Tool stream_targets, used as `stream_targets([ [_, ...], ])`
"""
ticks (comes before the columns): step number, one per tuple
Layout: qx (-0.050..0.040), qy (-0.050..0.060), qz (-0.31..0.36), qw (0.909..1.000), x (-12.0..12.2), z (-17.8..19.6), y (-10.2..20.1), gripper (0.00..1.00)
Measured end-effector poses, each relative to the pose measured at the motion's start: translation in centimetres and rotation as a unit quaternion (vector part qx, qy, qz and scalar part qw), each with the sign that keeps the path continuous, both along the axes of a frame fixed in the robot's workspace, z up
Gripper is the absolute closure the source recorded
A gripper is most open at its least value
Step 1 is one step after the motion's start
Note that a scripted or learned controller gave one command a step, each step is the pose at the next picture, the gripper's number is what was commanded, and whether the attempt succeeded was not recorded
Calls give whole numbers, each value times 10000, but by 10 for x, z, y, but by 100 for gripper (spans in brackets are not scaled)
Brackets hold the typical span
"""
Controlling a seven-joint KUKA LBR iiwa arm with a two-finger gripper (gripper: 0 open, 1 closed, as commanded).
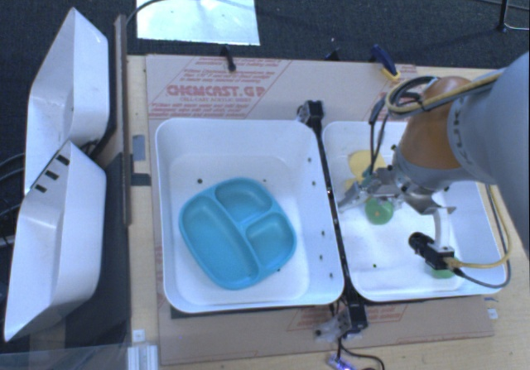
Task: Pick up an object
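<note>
Here the grey arm with its orange band (pixel 431 124) reaches in over the right shallow white bin (pixel 489 219), and the tool (pixel 377 194) hangs low near that bin's left half. Right under it sits a small round green object (pixel 380 211), the likeliest thing to be picked; whether the tool touches it I cannot tell, since the metal parts overlap it from this angle. Whether the tool is wide or narrow cannot be made out either. Just behind it, towards the far wall, lies a pale yellow rounded object (pixel 361 163), partly covered by the arm's cables. Another small green piece (pixel 444 271) rests near the front of the same bin, beside a black fitting on a yellow cable (pixel 426 248). In the left shallow white bin (pixel 190 145) lies a light blue plastic plate with three compartments (pixel 238 232), well apart from the arm.

The risks seem plain. The green object looks round, so an off-centre close could squirt it sideways towards the divider between the bins (pixel 327 194). The yellow object stands near enough that the tool might nudge it or catch it instead. The loose cables could also drag across the small items.
</note>
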State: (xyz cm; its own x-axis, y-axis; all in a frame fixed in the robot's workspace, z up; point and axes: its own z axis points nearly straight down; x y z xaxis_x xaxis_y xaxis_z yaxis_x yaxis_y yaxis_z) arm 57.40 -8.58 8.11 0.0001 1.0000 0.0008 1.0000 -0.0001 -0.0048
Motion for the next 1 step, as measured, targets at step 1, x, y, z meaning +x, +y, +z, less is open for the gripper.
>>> stream_targets([
  [1, 1, -2, -5, 10000, -35, 0, -5, 0],
])
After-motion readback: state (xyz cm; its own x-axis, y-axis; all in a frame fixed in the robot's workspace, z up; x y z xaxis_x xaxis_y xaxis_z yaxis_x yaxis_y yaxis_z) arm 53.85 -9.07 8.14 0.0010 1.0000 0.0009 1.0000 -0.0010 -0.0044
